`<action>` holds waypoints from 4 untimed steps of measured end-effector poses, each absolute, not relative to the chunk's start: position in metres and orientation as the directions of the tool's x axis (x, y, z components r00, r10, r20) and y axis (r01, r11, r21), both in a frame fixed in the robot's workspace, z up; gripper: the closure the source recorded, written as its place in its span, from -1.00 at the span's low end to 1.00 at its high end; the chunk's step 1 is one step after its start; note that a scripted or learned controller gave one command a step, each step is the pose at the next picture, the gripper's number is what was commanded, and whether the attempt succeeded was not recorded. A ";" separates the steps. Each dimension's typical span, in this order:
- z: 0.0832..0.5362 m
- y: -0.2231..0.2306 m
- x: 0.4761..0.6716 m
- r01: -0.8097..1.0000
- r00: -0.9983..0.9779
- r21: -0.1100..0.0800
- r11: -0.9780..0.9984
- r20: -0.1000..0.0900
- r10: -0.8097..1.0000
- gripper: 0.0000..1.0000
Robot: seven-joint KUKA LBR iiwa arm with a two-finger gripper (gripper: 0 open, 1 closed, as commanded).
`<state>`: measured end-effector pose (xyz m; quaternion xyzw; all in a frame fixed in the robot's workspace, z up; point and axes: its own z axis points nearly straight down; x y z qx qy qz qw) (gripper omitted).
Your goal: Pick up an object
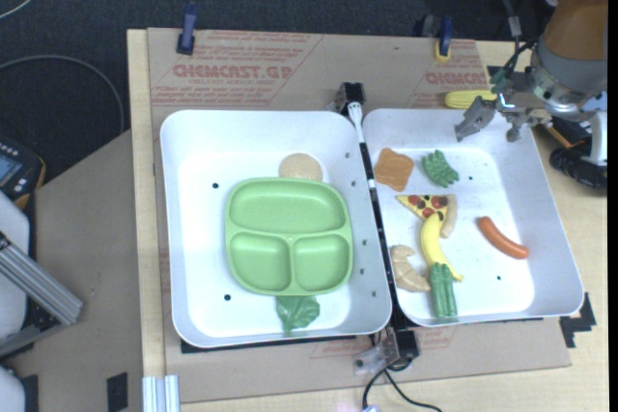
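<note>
While the arm (579, 34) hangs over the top right corner of the right bin (541, 275), I'm looking at the claw (494, 123); its two fingers are spread apart with nothing between them, so it's released and carrying nothing; it sits above the bin's far rim, well clear of the food, which I'd guess is just a waiting spot before it drops in.

All the toy food is loose in that right bin, probably dumped there as a pick pile: an orange cracker-looking square (393, 168) near the divider, a green leafy bit (440, 168) just beside it, a pizza slice (427, 204) below those, a banana (434, 244) touching the slice's lower end, a green stalk thing (442, 291) at the banana's bottom end, a tan pastry piece (407, 269) just left of it, and a sausage (502, 237) off by itself on the right.

Left bin (193, 207) holds a green divided plate (288, 235), a pale round bun (300, 167) tucked behind it and a green leaf (297, 312) in front.

If I had to pick, the sausage looks easiest: reddish-orange, smooth, lying slanted with bare white floor all round it; nothing crowds it.
</note>
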<state>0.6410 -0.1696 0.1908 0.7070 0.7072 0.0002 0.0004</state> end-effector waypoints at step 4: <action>0.191 -0.063 0.573 1.000 -0.006 0.012 0.006 0.001 1.000 1.00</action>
